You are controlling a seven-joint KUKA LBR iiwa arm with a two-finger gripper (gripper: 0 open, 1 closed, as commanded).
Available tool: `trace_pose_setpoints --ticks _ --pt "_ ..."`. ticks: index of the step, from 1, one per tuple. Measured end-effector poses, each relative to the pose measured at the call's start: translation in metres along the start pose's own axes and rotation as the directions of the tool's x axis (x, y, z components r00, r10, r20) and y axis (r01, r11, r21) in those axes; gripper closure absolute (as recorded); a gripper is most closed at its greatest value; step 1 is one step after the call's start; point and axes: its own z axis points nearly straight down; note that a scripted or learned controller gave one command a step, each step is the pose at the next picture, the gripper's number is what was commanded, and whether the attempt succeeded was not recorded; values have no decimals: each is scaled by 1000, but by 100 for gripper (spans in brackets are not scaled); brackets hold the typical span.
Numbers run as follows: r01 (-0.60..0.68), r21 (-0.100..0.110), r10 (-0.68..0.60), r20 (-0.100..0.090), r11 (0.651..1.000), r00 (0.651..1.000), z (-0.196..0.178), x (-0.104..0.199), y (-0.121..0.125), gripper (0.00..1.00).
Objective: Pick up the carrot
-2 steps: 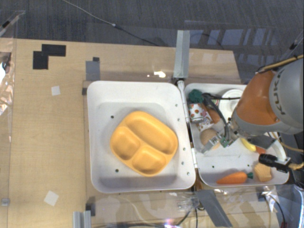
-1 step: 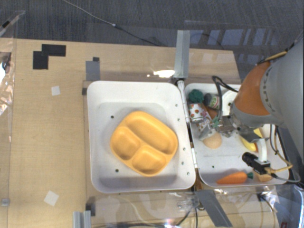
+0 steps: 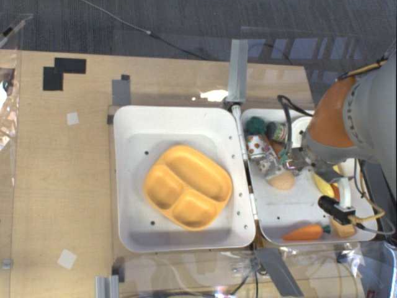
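Orange carrot (image 3: pixel 304 233) by right bin's (image 3: pixel 273 228) front wall — tool (image 3: pixel 290 164) apart, among clutter, grip unreadable.

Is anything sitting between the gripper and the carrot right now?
Nothing visible does. The gripper is over the right bin beside a tan round item; bare bin floor separates that from the carrot at the near wall.

Left bin (image 3: pixel 124 185) holding a yellow divided plate (image 3: pixel 188 186), right bin (image 3: pixel 273 219) cluttered with small items, carrot (image 3: pixel 304 233) lying near its front wall, gripper (image 3: pixel 286 161) low above a tan round item (image 3: pixel 281 182), arm (image 3: pixel 347 117) entering from right.
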Motion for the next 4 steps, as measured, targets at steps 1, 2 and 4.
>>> trace_pose_setpoints --ticks 1,2,4 --pt "1 0 -1 0 1000 1000 0 0 0 0" --pt "-264 14 264 1 964 964 -14 -2 -52 0" --pt "-448 1 448 4 894 894 12 7 -14 0"
